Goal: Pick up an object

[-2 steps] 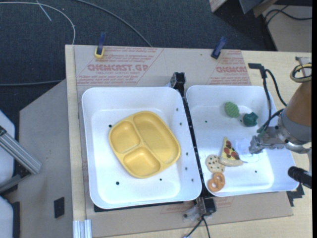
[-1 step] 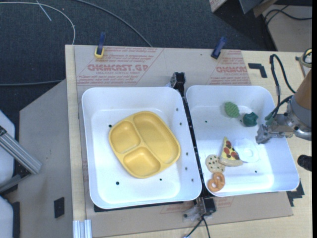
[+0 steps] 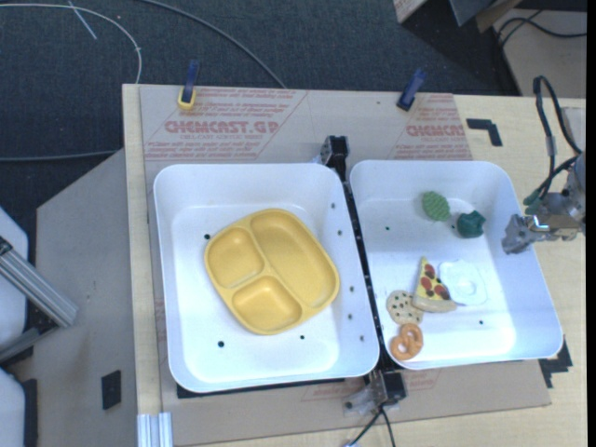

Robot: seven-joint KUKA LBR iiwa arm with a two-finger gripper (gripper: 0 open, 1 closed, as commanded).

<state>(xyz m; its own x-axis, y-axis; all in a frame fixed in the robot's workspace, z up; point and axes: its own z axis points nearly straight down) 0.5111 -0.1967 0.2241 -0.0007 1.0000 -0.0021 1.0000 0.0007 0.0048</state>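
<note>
The right bin (image 3: pixel 494 338) holds several small toy foods. A light green leafy piece (image 3: pixel 434 205) and a dark green broccoli (image 3: pixel 469 223) lie near its back. A pizza slice (image 3: pixel 429 283), a white piece (image 3: pixel 464 283), a chocolate-chip cookie (image 3: pixel 401 305) and an orange pretzel (image 3: pixel 406 342) cluster near its front. My gripper (image 3: pixel 520 233) hangs over the bin's right rim, just right of the broccoli and apart from it, with nothing seen in it.
The left bin (image 3: pixel 186 343) carries a yellow divided plate (image 3: pixel 271 270). A black clamp (image 3: pixel 334 148) sits between the bins at the back. Blue clips (image 3: pixel 190 88) (image 3: pixel 411 90) hold the cardboard sheet at the bench's far edge. Cables hang at the right.
</note>
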